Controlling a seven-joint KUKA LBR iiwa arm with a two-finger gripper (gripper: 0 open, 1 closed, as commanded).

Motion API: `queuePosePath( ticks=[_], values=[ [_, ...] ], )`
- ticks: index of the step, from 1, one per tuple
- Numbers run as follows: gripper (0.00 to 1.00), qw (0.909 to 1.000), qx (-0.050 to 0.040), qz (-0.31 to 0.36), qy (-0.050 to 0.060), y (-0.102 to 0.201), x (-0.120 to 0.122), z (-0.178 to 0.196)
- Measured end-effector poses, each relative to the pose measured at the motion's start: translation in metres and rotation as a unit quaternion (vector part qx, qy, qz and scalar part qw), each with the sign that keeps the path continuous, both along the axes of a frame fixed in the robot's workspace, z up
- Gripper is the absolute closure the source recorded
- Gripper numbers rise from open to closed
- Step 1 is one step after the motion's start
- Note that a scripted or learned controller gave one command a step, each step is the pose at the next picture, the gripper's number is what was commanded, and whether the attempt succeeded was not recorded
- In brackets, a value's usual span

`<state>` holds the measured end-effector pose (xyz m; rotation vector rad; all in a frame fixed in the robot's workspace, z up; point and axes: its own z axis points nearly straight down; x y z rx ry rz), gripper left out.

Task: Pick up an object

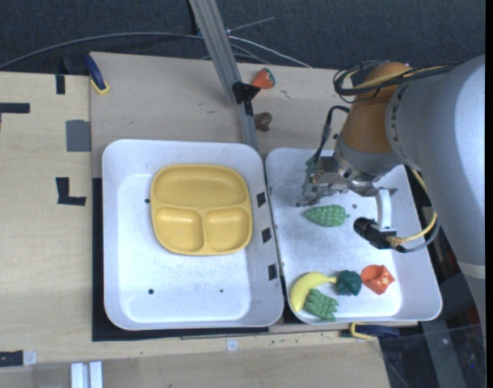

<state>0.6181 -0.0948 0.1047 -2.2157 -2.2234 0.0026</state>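
The gripper [313, 191] hovers low in the right bin [288, 241], its state impossible to tell, just beside a green toy [326, 215]; descending off-centre could nudge it away.

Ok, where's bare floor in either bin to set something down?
Left bin: bare strip along the near edge, below the yellow tray. Right bin: open middle patch between the light green toy and the near-edge cluster: banana, green pieces, dark green toy, orange toy. It's crowded under the hand.
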Motion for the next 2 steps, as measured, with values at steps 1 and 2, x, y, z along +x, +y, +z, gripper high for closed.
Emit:
queuePosePath(
  ticks=[1, 2],
  values=[
    [1.0, 1.0, -0.0002, -0.001, -0.003, 0.0, 0.004, 0.043],
    [1.0, 1.0, -0.0006, -0.001, -0.004, -0.005, 0.005, 0.105]
  ],
)
